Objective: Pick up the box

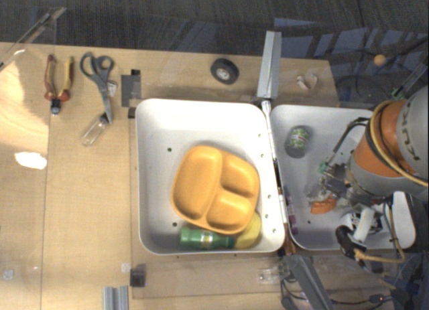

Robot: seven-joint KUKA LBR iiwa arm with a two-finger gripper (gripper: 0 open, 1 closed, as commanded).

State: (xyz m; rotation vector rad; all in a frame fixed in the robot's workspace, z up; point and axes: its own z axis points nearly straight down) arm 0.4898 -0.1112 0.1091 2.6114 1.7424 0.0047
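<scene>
The small orange-red box [322,205], if that is what it is, lies in the right bin [303,229] just beside the gripper [333,185], whose opening I cannot tell, and looks light, stiff, crushable, best pinched across its narrow sides

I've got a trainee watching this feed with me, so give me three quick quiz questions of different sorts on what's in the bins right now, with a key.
1. True or false: the yellow divided plate lies in the left bin.
2. Which object sits near the top of the right bin? A) scissors B) a small greenish ball C) a roll of tape
3. Fill in: under the plate's lower edge lies a ____ bottle.

Key:
1. True.
2. B, the ball; the scissors and tape roll lie on the bench outside the bins.
3. Green.
</scene>
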